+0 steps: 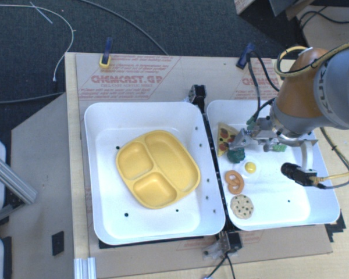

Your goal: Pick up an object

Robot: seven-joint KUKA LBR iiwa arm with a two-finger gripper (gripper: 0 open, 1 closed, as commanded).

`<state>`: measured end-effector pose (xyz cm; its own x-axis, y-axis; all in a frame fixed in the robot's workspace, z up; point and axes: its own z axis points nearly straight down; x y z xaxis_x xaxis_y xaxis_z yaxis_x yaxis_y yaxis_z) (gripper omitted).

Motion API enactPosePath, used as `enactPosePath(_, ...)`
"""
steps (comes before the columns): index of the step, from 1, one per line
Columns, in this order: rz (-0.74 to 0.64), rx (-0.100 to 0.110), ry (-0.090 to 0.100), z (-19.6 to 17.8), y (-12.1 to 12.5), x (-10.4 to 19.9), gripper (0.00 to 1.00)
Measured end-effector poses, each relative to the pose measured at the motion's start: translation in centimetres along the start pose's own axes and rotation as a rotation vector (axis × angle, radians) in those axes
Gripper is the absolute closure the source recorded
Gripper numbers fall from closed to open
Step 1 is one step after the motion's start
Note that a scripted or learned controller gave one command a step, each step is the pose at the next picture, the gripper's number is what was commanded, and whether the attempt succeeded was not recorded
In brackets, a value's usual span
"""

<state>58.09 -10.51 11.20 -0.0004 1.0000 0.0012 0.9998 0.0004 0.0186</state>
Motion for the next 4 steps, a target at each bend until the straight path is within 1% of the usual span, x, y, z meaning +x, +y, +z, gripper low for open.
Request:
enactPosePath(1,-0.001,0.001,0.002,-1.0,0.0,0.1,1.0)
enactPosePath(2,-0.001,0.015,-0.001,-6.4,-0.7,0.5,1.0)
enactPosePath(3,-0.001,0.013,-0.002,-11.3,-0.5,0.5,1.0)
enactPosePath(4,-0.003,0.018,0.0,-10.9,0.0,5.6,1.0)
